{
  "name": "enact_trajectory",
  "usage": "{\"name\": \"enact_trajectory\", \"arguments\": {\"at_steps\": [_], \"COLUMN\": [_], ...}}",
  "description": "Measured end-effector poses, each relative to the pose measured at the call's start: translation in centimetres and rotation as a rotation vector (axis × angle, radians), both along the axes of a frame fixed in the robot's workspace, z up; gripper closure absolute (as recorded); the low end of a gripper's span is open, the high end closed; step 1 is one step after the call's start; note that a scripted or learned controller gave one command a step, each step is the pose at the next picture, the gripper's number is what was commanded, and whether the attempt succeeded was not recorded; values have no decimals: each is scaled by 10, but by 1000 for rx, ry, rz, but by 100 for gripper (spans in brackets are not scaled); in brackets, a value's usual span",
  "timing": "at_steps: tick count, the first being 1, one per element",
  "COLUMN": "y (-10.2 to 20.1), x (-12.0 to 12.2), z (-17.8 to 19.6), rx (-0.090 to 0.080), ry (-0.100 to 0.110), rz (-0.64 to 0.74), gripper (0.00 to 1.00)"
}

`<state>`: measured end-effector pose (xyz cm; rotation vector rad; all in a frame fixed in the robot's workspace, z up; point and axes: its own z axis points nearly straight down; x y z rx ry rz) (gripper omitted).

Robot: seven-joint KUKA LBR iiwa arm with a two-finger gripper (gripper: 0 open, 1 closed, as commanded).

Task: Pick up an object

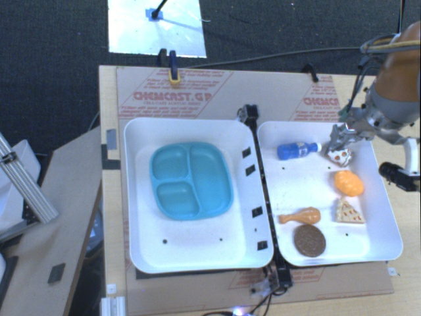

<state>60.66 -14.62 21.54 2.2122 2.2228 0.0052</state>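
My gripper (339, 145) hangs over the far part of the right bin (289, 183), its fingers pointing down at a small white and brown item (340, 155) that lies just under them. A blue bottle (297, 151) lies on its side to the left of the gripper. An orange fruit (348, 183) sits nearer the front, with a cheese wedge (348, 212) below it. A chicken drumstick (300, 216) and a round brown patty (309, 240) lie near the bin's front.
The left bin (141, 236) holds a blue divided plate (191, 180). A black divider with clips (258, 189) runs between the bins. Cables cross the bench behind the bins, and a blue and yellow clamp (173, 68) stands at the back edge.
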Motion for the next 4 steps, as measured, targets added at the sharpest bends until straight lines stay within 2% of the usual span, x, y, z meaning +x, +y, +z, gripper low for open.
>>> {"name": "enact_trajectory", "arguments": {"at_steps": [1, 4], "y": [0, 170], "x": [1, -8], "z": [54, 37], "rx": [0, 4], "ry": [0, 6], "rz": [1, 6], "gripper": [100, 100]}}
